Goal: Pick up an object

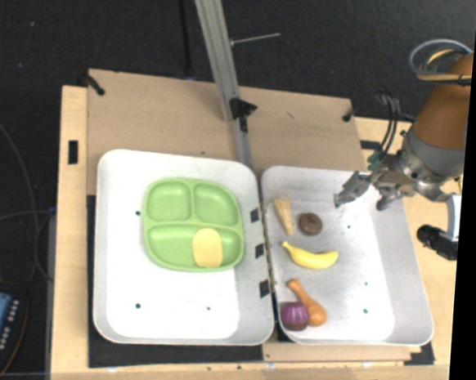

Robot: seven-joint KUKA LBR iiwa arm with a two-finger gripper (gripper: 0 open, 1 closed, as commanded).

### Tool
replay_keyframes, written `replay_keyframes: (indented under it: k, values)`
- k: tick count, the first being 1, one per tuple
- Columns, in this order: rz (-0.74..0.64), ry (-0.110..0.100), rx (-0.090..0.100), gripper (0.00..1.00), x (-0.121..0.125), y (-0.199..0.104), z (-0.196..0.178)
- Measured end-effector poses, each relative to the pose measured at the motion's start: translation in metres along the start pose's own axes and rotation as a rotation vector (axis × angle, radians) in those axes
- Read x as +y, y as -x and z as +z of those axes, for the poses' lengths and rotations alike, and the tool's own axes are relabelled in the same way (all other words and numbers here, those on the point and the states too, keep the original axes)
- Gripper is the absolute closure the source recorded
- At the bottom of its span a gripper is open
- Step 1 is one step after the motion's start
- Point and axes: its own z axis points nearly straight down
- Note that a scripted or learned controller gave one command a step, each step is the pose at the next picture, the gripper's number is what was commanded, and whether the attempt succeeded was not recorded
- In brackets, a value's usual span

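The right bin (396,263) holds a yellow banana (309,256), a brown round piece (310,224), a tan cone-shaped piece (283,216), an orange carrot (308,304) and a purple piece (294,316). My gripper (362,195) hangs over the bin's upper right part, its two fingers spread apart with nothing between them. It stands to the right of and above the brown piece, apart from every object.
The left bin (114,298) carries a green divided plate (193,224) with a yellow block (208,247) in its lower compartment. A metal pole (220,52) rises behind the bins. The arm's orange band (443,111) sits at the right.
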Motion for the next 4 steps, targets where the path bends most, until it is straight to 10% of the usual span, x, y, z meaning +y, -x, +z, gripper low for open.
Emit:
replay_keyframes:
  k: [4]
  values:
    - [0.002,-0.002,-0.001,0.0,0.005,-0.007,0.126]
